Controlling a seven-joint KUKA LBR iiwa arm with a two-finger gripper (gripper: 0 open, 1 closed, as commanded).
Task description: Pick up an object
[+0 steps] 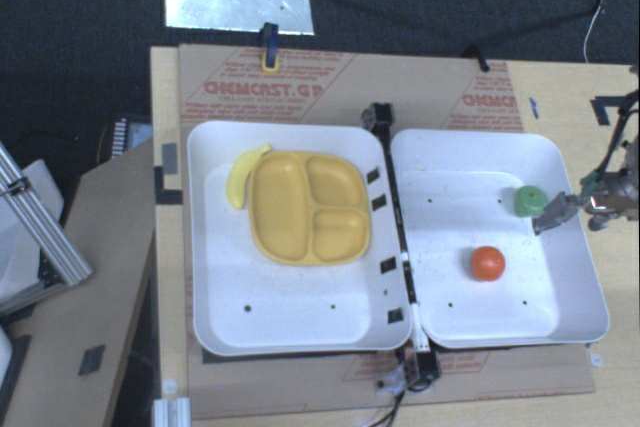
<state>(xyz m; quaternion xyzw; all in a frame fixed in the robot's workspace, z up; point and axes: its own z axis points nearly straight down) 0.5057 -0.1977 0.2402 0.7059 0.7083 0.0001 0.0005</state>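
Two white bins fill the tabletop. Right bin (470, 165): green ball (530, 200) near its right edge, just beside the gripper (552, 215); orange ball (487, 263) lies apart, open floor around. Whether the fingers are spread, I cannot tell.

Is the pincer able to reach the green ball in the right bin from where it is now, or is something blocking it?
Probably yes. The pincer is at the right bin's right edge, just beside the green ball, with nothing between them. The orange ball lies apart, lower left, out of the path.
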